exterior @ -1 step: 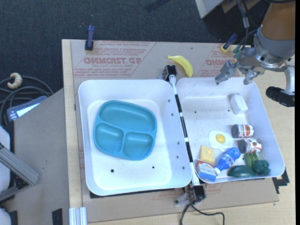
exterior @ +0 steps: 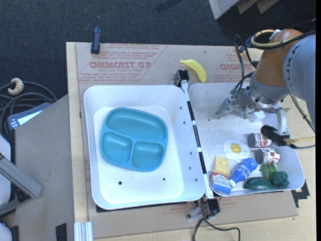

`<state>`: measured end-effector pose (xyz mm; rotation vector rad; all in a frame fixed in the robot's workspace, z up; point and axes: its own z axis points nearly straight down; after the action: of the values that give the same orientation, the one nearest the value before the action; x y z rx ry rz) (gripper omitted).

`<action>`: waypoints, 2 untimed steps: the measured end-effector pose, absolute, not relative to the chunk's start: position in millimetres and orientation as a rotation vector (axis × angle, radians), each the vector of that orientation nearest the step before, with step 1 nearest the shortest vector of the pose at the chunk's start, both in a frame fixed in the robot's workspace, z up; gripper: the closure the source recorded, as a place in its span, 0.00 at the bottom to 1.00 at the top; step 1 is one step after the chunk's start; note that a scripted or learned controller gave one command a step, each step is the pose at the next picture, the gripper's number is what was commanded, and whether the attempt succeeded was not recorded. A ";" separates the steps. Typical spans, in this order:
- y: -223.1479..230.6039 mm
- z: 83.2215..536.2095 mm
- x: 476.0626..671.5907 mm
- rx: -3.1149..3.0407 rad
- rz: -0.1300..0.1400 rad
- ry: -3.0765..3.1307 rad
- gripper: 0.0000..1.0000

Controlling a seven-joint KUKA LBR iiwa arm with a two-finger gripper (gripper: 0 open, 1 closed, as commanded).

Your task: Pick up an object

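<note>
Left bin (exterior: 100,185): blue divided plate (exterior: 134,138) lying centred. Right bin (exterior: 210,97): toy items crowding its near end, namely fried egg (exterior: 233,148), cheese wedge (exterior: 221,165), blue bottle (exterior: 242,169), green vegetables (exterior: 268,178), small cans (exterior: 265,148). Banana (exterior: 194,69) resting on the surface (exterior: 130,62) behind both bins. Arm (exterior: 281,59) reaching in from the right, wrist pointing down over the right bin's far end. Tool (exterior: 235,107) hovering above bare bin floor, holding nothing visible; opening cannot be told.

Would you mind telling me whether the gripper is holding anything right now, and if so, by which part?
Nothing is held. The gripper hangs open over bare floor at the back of the right bin, apart from the toys piled at its front.
</note>
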<state>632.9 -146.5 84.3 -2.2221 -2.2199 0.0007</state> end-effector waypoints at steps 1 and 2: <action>-174.1 85.5 667.3 -2.219 -0.004 -2.223 0.00; -197.9 87.3 662.5 -2.207 -0.026 -2.223 0.00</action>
<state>662.5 -197.9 87.3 -2.2071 -2.2234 -0.0259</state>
